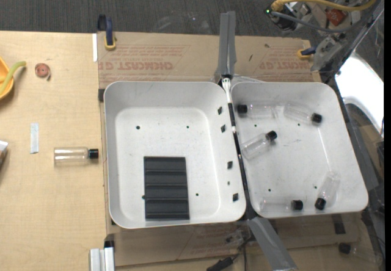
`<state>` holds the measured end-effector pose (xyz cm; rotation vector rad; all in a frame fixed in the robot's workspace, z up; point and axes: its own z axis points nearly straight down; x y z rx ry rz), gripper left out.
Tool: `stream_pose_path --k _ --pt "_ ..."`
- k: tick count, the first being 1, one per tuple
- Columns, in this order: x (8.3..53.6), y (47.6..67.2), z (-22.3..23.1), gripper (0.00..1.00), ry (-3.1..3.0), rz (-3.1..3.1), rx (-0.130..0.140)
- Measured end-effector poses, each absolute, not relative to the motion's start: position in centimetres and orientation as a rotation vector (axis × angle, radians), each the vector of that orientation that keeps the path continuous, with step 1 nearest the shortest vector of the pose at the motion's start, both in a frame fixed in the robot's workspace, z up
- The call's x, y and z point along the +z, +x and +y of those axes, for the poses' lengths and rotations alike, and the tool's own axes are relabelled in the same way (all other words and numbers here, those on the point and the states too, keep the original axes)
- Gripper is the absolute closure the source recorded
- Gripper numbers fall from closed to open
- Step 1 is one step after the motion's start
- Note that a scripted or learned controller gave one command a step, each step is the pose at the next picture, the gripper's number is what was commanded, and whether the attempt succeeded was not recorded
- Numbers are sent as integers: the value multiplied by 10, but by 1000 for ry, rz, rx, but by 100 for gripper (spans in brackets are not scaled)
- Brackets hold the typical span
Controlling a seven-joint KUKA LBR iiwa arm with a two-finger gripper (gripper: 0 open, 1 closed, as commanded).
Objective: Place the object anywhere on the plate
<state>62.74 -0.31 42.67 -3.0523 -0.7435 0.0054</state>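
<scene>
Several clear plastic bottles with black caps lie in the right bin (pixel 342 141). One bottle (pixel 259 144) lies near the bin's middle left, two others (pixel 256 109) (pixel 300 113) along the far side, and two more (pixel 278 205) (pixel 328 188) at the near edge. The plate (pixel 165 187) is a black ribbed rectangle lying flat in the near part of the left bin (pixel 122 141). My gripper (pixel 327 50) hangs beyond the right bin's far right corner, above the bench and clear of the bottles. Cables partly hide it.
Another clear bottle (pixel 73 154) lies on the wooden bench left of the bins. A yellow object (pixel 6 77) and a small pink disc (pixel 41 69) sit at the far left. Cardboard (pixel 165 59) backs the bins, and a grey post (pixel 226 44) stands between them.
</scene>
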Motion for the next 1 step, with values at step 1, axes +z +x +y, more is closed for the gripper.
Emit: stream_pose_path --k 1 --pt "439 640 -121 0 -3017 -874 10"
